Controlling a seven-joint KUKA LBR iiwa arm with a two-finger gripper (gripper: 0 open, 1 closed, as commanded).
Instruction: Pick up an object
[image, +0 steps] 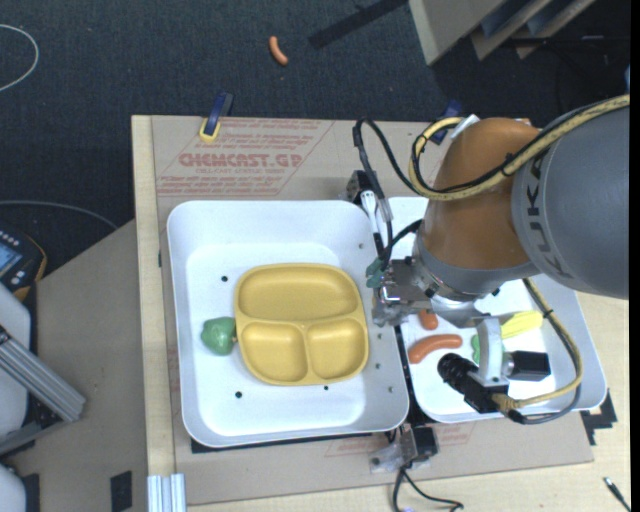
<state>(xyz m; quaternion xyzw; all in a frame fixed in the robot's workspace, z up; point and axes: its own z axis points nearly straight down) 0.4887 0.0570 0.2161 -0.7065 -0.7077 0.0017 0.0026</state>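
My gripper (393, 297) hangs low over the left edge of the right bin (590, 385), close to the wall shared with the left bin (190, 300). An orange sausage-shaped piece (435, 347) lies just right of and below the gripper. A smaller orange piece (429, 321) lies closer to it. Nothing shows between the fingers. The bulk of the arm hides much of the right bin.
A yellow divided plate (300, 322) sits in the left bin with a green lump (218, 334) against its left side. The right bin also holds a yellow piece (521, 323), a small green piece (476, 346) and a black block (529, 364).
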